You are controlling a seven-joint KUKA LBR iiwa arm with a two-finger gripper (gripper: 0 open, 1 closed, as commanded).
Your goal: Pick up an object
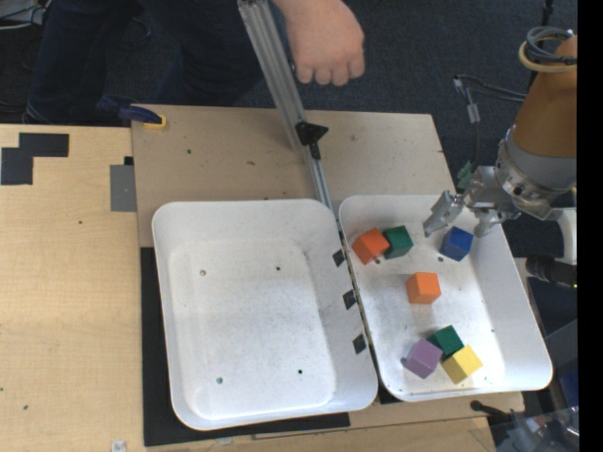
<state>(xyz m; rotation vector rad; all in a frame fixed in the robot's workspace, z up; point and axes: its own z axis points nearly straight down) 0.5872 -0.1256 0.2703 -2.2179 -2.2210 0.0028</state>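
Plywood counter (236, 153) stretches across the scene, with a lighter wooden panel at its left. On it sit two shallow white bins side by side. The left bin (179, 243) shows just its speckled white floor. A metal rail (283, 83) slants down from the top toward the seam between the bins, and a person's hand (325, 40) rests beside its upper end.

The right bin (528, 347) carries the blocks. Nearest the seam, an orange block (370, 245) touches a dark green block (399, 241). Farther right and lower, a second orange block (423, 287) lies by itself near the middle. Toward the near rim, a cluster of three sits together: a purple block (422, 357), a green block (447, 339) and a yellow block (462, 364), all touching or nearly so.

At the far right side of that bin, a blue block (457, 243) sits just beside the tool (460, 222). The tool's fingers are spread, one grey finger (439, 215) slanting left of the blue block, the other at its right, and the block lies low between them; whether they press it cannot be told. The grey arm with its orange band (551, 111) comes in from the right.
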